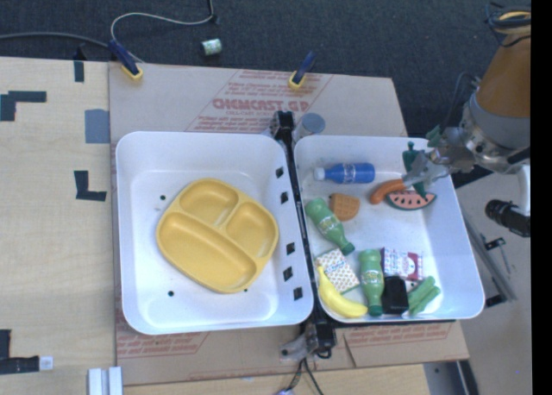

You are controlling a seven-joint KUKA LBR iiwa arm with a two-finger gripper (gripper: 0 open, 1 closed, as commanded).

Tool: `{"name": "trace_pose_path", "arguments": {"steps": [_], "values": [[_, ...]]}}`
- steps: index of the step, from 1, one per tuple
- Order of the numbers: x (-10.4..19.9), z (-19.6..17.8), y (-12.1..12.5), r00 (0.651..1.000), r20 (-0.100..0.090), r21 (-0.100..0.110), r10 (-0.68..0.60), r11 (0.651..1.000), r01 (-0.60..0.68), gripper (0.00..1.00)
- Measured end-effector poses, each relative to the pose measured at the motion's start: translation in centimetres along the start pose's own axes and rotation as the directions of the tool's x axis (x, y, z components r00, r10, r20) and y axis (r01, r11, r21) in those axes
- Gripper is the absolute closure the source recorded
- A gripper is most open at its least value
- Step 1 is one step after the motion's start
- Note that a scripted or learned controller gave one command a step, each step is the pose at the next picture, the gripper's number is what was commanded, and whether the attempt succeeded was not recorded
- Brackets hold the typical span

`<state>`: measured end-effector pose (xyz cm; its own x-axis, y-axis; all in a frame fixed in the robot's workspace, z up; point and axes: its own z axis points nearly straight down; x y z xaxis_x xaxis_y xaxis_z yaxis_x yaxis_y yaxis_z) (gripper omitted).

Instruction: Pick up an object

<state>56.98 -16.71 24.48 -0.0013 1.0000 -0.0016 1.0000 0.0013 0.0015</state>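
while the gripper [420,169] hangs, grip unclear, two green bottles [329,223] lie below.

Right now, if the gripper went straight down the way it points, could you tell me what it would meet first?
Probably the watermelon slice, lying just under the gripper in the right bin, with an orange carrot-like piece beside it. Depth is unclear from this slanted view.

at the right of the frame you see the gripper [420,169] low over the right bin [448,255], just above the watermelon slice [410,200]; the yellow plate [217,235] lies in the left bin [138,212]; its grip looks unclear.
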Motion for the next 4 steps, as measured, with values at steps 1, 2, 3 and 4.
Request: {"name": "trace_pose_path", "arguments": {"steps": [1, 2, 3, 4], "values": [[4.6, 0.7, 7.4, 1.0, -0.002, 0.002, -0.002, 1.0, 0.002, 1.0], [2.8, 4.3, 1.8, 1.0, -0.001, 0.004, 0.002, 1.0, -0.002, 1.0], [10.5, -0.9, 1.8, 1.0, -0.002, 0.001, -0.002, 1.0, 0.002, 1.0], [7.7, -2.1, -1.1, 1.0, -0.001, 0.002, 0.0, 1.0, 0.0, 1.0]]}}
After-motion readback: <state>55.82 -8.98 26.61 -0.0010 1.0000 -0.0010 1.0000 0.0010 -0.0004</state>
